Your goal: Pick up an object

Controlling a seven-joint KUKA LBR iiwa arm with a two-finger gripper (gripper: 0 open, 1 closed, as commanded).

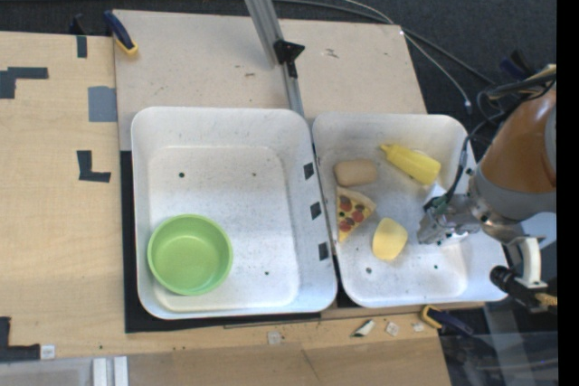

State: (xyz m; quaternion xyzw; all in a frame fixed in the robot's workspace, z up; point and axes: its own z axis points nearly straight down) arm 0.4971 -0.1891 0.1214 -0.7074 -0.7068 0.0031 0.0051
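The round green plastic bowl (pixel 190 254) sits in the left white bin (pixel 217 127). In the right white bin (pixel 398 127), the gripper (pixel 437 221) hangs released, just right of the pale yellow wedge (pixel 389 240).

**Even overhead light, soft focus across the bench**

Bright, diffuse light falls from above on the two white bins (pixel 145 131); their floors read pale and near washed-out, with no hard glare; shadows are faint and short, showing as a thin dark rim beneath the green bowl (pixel 190 254); the dark floor at the top stays dim; fine detail is soft and slightly grainy throughout; the arm (pixel 520 163) at the right blurs at its edges.
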